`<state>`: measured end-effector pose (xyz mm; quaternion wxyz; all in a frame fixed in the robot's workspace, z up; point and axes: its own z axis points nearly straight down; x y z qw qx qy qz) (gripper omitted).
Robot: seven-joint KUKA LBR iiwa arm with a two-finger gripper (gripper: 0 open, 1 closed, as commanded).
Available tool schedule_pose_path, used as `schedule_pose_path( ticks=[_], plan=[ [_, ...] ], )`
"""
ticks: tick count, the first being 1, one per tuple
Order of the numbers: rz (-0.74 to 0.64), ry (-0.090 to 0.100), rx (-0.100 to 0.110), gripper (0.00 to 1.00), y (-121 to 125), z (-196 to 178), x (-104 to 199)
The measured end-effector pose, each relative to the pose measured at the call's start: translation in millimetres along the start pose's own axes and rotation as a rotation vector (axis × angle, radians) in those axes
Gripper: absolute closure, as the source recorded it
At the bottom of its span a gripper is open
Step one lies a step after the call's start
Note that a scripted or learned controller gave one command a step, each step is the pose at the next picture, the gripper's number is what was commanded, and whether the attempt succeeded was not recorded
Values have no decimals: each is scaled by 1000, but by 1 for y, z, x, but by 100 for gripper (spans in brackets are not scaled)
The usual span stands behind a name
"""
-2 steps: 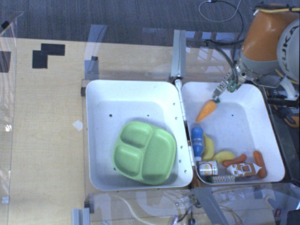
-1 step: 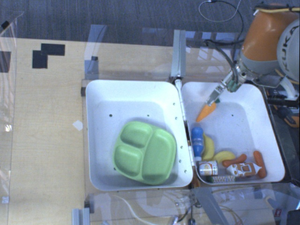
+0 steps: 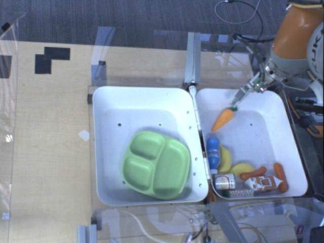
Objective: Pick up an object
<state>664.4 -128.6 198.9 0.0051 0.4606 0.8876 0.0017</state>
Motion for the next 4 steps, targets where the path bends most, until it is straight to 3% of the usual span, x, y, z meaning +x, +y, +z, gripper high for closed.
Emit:
schedule_pose_path(
  ticks=[1, 2, 3, 4],
  plan=[
    [190, 0, 1, 0, -8, -43, 4],
    [21, 0, -1, 0, 3, 100, 19],
    [19, -6, -9, 100, 6, 87, 19],
    [40, 2, 1, 100, -5, 11, 72]
  ],
)
